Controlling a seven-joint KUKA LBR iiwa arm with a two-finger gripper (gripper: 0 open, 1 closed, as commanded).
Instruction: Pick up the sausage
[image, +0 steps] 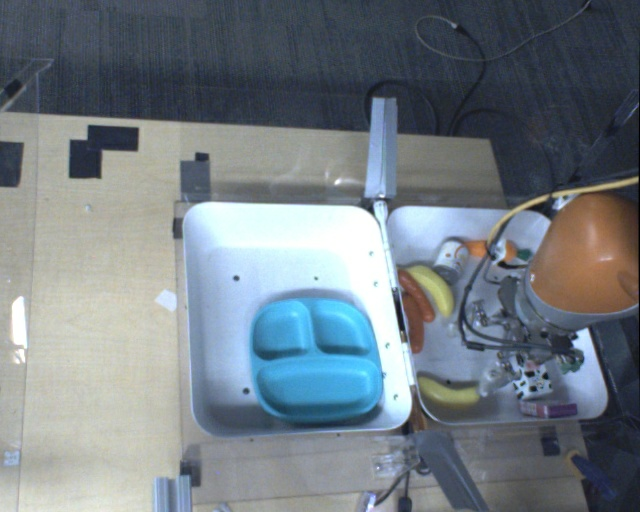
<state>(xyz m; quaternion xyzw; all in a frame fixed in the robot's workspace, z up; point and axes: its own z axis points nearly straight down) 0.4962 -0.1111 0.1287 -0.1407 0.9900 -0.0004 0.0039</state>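
Sausage (414, 306) lying untouched against the left wall of the right bin (596, 400), beside 1 of 2 bananas (432, 287). Gripper (520, 368) low over the bin's middle; grip state impossible to tell. Pickup apparently not yet begun.

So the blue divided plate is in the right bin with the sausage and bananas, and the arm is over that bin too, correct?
Not quite. The camera view shows the blue divided plate in the left bin, by itself. The rest holds: the sausage and the two bananas are in the right bin, and the arm is over that bin.
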